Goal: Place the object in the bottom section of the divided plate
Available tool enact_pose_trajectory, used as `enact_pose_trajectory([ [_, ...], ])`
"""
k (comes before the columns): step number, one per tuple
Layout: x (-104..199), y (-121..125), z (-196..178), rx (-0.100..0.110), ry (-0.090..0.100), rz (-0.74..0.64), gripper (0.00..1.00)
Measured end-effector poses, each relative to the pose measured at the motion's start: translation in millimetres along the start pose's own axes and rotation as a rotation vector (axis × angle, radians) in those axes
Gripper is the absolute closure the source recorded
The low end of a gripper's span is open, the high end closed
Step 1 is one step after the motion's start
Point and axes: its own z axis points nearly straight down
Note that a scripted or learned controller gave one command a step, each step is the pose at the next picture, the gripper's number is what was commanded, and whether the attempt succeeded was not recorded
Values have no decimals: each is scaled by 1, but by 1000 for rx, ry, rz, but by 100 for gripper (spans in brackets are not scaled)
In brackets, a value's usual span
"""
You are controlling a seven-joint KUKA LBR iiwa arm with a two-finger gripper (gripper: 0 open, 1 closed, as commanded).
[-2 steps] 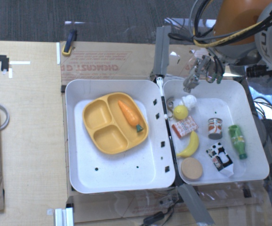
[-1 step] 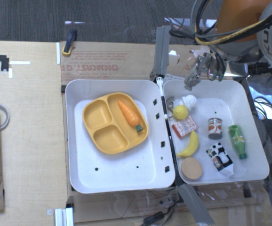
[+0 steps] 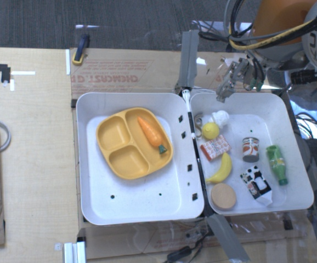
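The arm (image 3: 290, 15) is cut off by the top and right edges of the frame, so only its orange band and cables are seen. The claw (image 3: 227, 89) hangs at the upper right, above the far rim of the right bin (image 3: 290, 201); its tip is small and blurred against the background, and how far it is open cannot be told. Nothing can be made out between its tips.

The carrot (image 3: 150, 131) lies in the yellow divided plate (image 3: 106, 133), which sits in the left bin (image 3: 92, 201). It is found in the plate's right-hand section, its long axis running diagonally from upper left to lower right, the green stem end pointing to the lower right.

In the right bin a banana (image 3: 221, 170), a green bottle (image 3: 277, 163), a small can (image 3: 250, 148) and a lemon (image 3: 210, 130) are seen well apart from the claw
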Motion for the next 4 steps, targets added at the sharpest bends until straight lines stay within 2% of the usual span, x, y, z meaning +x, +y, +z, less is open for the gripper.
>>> enact_pose_trajectory([
  [1, -2, 0, -10, -2, -5, 0, 100],
  [2, 0, -39, 59, 3, 17, -174, 100],
  [3, 26, 45, 59, 3, 16, -51, 100],
  [4, 71, 116, 59, 2, 19, -239, 100],
])
